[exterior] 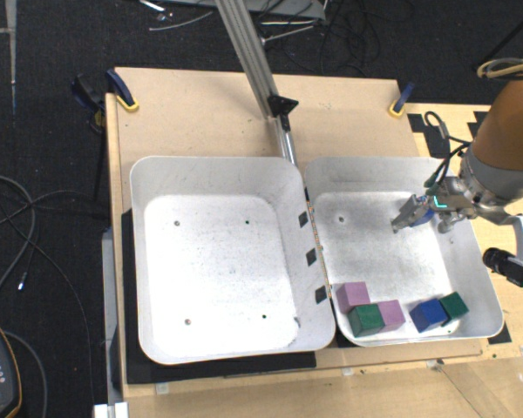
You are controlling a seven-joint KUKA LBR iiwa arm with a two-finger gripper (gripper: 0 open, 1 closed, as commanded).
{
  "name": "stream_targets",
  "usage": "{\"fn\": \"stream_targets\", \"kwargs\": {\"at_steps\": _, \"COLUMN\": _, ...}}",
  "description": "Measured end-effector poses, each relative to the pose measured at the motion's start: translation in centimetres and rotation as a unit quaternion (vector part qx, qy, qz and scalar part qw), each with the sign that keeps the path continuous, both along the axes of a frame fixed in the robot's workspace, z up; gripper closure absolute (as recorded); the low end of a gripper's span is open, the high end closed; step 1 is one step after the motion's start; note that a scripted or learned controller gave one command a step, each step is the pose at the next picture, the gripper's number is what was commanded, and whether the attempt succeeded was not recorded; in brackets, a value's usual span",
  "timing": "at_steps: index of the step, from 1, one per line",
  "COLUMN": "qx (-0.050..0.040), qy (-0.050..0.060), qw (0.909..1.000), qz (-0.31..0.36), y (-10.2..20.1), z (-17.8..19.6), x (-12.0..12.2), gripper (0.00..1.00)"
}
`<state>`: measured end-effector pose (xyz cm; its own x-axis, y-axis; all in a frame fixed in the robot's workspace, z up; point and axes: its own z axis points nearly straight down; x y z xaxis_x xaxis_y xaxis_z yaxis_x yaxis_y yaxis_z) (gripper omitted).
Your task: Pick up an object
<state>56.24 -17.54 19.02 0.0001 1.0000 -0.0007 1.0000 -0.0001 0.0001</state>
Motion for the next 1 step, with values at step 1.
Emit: {"fn": "stream_targets", "kwargs": {"at_steps": 1, "qx": -0.0005, "qy": 0.001, "qw": 1.0, "qz": 0.001, "y": -2.09, "z": -9.92, "x": 3.9, "gripper": 0.0}}
